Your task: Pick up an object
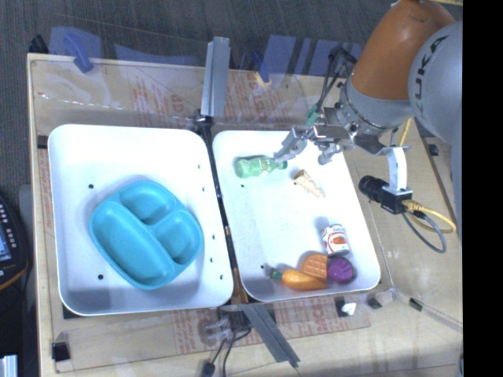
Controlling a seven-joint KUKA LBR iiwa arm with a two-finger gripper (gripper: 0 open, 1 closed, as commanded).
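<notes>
Nearest the camera, a small cluster sits in the near corner of the right bin (357, 210): an orange carrot (297, 279), a waffle-like piece (315, 265) and a purple fruit (341, 270) touching one another, with a small red-labelled can (335, 239) just behind. Farther back a pale cone-shaped piece (309, 182) lies alone, and a green bottle (258, 166) rests on its side near the far wall. Gripper (305, 151) hangs over that far end, its fingers (286, 149) spread, one tip just beside the bottle's cap, nothing between them. Bare white floor fills the bin's middle. Across the divider, the left bin (71, 155) holds a blue sectioned tray (146, 232), with open room around it.
</notes>
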